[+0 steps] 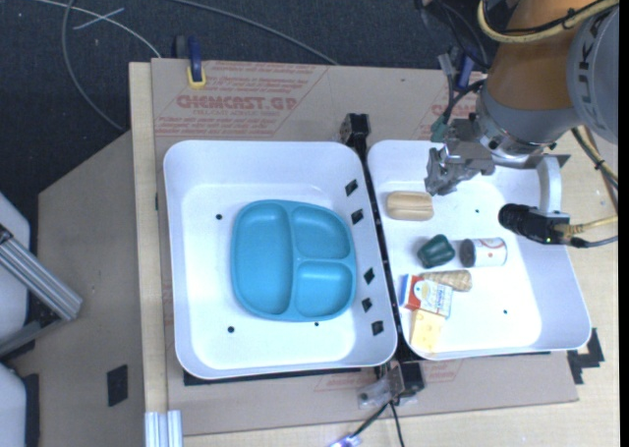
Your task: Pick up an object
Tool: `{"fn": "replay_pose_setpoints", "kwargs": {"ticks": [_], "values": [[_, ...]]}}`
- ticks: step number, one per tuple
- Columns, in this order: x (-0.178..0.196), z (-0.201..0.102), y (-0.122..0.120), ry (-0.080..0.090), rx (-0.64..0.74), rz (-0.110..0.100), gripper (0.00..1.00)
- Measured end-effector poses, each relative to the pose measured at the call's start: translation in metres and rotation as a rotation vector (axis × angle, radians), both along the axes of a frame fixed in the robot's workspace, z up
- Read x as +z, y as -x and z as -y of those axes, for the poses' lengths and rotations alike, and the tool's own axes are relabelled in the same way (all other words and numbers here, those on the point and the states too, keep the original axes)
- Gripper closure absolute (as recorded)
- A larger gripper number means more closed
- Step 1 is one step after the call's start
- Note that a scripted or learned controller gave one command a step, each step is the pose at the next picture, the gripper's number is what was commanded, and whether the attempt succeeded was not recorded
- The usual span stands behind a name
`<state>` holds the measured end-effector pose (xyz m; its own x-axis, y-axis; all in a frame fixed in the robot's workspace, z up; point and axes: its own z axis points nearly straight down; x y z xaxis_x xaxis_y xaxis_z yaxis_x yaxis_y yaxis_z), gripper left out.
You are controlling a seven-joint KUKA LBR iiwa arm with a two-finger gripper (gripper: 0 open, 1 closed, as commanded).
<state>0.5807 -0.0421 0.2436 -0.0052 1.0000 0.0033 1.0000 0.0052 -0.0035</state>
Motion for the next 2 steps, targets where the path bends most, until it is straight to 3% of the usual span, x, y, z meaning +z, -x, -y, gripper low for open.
{"fn": "replay_pose_setpoints", "kwargs": {"ticks": [2], "values": [[0.002,-0.103,0.011,0.000,0.001,0.001,1.00]]}}
